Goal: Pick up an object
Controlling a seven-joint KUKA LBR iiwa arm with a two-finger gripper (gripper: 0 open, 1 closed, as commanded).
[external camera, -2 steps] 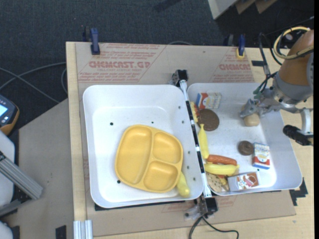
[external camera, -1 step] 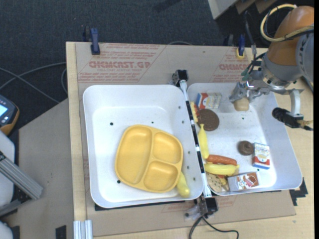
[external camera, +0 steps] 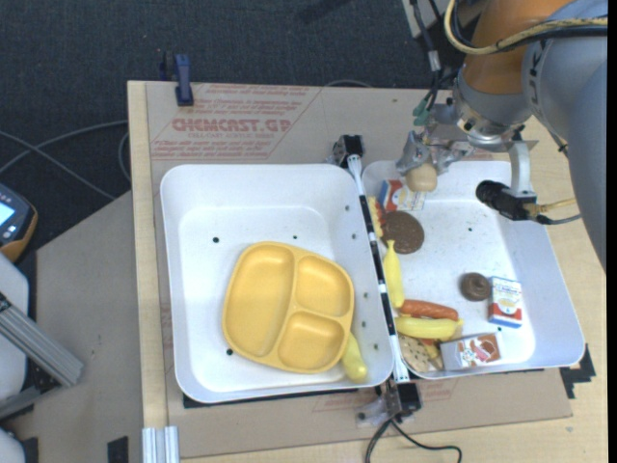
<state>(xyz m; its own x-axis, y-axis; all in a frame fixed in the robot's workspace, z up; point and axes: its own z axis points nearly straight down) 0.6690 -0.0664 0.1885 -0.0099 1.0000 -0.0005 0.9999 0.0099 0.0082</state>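
Camera view: the tool (external camera: 421, 165) pinches a small beige ball (external camera: 420, 177) above the right bin (external camera: 540, 258).

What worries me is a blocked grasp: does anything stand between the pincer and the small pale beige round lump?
Nothing visible does. The pincer hangs at the small pale beige round lump, over the far left corner of the right white bin. The red-and-white packet and round brown disc lie nearer, not between.

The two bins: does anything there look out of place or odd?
Yes. A small yellow piece lies outside the yellow divided plate, wedged against the left bin's right wall. In the right bin, a banana leans along the dividing wall.
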